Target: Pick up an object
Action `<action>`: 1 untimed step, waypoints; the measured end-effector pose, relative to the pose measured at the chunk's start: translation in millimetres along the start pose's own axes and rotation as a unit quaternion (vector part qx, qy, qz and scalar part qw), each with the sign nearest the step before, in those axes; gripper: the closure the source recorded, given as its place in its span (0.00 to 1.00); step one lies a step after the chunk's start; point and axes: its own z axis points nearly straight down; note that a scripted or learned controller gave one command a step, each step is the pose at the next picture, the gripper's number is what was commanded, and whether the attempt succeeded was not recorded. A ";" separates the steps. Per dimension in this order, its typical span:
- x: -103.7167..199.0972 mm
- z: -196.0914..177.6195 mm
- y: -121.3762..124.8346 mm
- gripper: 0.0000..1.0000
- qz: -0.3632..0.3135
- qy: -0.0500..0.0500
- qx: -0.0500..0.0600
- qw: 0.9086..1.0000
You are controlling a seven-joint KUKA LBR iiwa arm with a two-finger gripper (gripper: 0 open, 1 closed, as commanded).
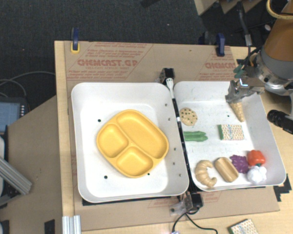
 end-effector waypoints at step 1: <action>55.3 89.4 -23.1 1.00 -0.003 0.005 0.011 1.000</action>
